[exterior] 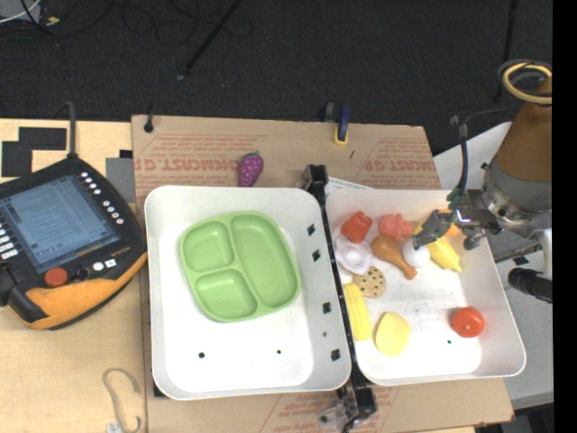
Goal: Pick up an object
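The right bin [505, 332] holds several toy foods: a red piece [356, 226], a pink piece [394, 225], a brown drumstick [395, 254], a white egg [353, 259], a cookie [370, 283], a corn cob [357, 311], a pale yellow piece [391, 334], a red tomato [467, 321] and a yellow piece [445, 255]. My gripper [439, 229] hangs low over the bin's upper right part, just above the yellow piece and right of the pink one. I see nothing held in it.
In the left bin [171, 332] lies a green divided plate [240, 265]. Purple toy grapes [251, 168] lie on the cardboard behind the bins. A teach pendant [63, 233] sits at the far left. A clamp [342, 126] stands at the back edge.
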Robot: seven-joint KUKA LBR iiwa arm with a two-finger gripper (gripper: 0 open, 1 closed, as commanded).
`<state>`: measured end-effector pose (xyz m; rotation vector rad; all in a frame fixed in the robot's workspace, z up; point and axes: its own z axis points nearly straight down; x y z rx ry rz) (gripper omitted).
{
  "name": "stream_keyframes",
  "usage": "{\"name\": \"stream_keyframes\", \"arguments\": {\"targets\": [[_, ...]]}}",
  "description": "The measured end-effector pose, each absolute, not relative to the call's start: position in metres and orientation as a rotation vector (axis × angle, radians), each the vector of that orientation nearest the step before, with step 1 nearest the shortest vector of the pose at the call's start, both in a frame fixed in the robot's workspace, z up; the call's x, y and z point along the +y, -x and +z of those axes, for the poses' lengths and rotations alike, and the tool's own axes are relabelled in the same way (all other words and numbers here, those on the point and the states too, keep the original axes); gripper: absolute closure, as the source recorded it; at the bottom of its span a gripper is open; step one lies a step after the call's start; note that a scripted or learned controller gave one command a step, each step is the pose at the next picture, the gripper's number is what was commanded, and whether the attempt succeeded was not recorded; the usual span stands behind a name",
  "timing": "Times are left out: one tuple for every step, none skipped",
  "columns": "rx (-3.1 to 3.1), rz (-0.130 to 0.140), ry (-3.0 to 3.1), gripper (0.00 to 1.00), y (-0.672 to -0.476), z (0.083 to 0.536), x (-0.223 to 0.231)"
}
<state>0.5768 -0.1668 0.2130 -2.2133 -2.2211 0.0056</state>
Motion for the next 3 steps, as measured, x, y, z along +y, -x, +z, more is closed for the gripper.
{"name": "stream_keyframes", "arguments": {"targets": [[-2.218,0.006,2.215,0.00,-0.570,0.165,-0.170],[-2.218,0.007,2.214,0.00,-0.565,0.104,-0.174],[-2.218,0.003,2.218,0.00,-0.565,0.086,-0.172]]}}
